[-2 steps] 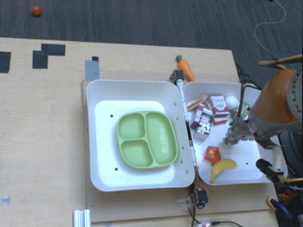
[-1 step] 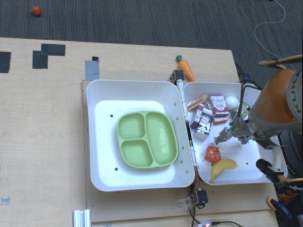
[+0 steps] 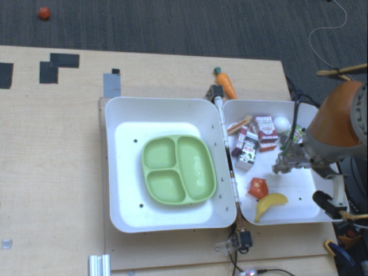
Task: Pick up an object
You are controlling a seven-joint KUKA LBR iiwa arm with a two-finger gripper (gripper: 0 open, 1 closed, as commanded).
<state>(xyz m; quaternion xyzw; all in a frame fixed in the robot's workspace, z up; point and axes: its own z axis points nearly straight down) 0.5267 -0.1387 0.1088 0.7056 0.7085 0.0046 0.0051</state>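
Note:
My gripper [image 3: 283,164] hangs low over the right bin [image 3: 299,209], above bare white floor on its right side. To its left lie a red block [image 3: 258,187] and a yellow banana [image 3: 269,203], both apart from the gripper. Small cartons [image 3: 247,149] and a red-and-white carton [image 3: 265,129] are piled in the bin's upper left, beside a tan stick [image 3: 239,125]. A white ball [image 3: 281,123] rests near the far wall. Nothing shows in the gripper.
The left bin [image 3: 123,154] holds a green divided plate [image 3: 178,169]. An orange carrot [image 3: 225,85] lies on the bench just beyond the bins. The grey arm with its orange band [image 3: 339,122] covers the right bin's right edge.

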